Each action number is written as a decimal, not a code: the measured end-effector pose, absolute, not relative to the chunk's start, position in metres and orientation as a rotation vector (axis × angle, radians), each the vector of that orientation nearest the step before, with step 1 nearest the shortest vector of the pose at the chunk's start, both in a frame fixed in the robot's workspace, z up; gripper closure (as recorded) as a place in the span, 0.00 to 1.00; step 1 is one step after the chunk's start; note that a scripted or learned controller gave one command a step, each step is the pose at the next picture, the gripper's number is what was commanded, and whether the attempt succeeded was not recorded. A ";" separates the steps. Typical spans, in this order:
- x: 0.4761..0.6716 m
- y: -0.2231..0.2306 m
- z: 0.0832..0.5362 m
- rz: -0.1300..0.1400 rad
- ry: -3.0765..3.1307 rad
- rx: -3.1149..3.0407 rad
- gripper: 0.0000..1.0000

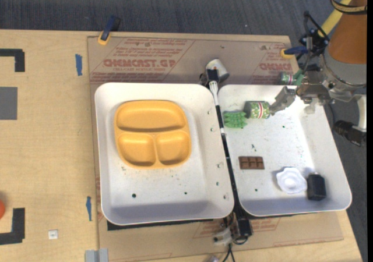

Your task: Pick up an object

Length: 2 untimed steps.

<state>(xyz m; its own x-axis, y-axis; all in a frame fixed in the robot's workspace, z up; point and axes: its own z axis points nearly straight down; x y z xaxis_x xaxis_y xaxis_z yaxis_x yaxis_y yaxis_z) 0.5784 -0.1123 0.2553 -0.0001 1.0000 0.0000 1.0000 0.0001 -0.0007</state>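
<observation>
The right bin (pixel 326 156) has a brown chocolate block (pixel 252 163), a white lid (pixel 290 180), a black lump (pixel 316 186) and a green toy (pixel 235 119). A yellow tray (pixel 153 133) (three parts) fills the left bin (pixel 111 156). The gripper (pixel 278 102) touches a small green-and-white bottle (pixel 256 109), lying on its side by the green toy.

A green-labelled bottle (pixel 256 109) lies tipped (beside a green toy (pixel 235 119)) in the right bin (pixel 326 156).
</observation>
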 end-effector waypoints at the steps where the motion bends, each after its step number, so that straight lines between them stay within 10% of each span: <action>1: 0.630 -0.108 0.164 0.003 -2.285 -2.152 0.00; 2: 0.634 -0.103 0.085 0.000 -2.552 -1.831 0.00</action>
